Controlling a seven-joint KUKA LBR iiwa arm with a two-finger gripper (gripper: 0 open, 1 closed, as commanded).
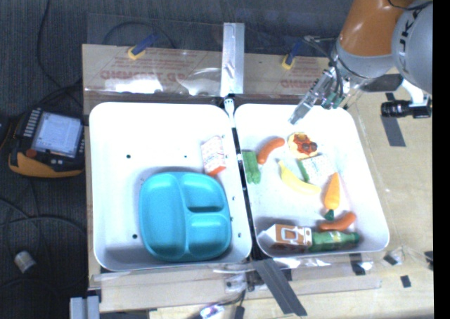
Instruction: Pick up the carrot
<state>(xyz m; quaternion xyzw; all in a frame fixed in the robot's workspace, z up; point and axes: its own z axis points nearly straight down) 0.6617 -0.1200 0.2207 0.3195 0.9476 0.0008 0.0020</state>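
Camera view, item: small orange plastic carrot [331, 192], lying in the right white bin [365, 170], beside a yellow banana [297, 178]. Judged light, rigid, smooth, likely slippery; a hold across the thick middle is advised. Two-finger tool [307, 108]: poised at the bin's far rim, grasping nothing; finger spread cannot be told.
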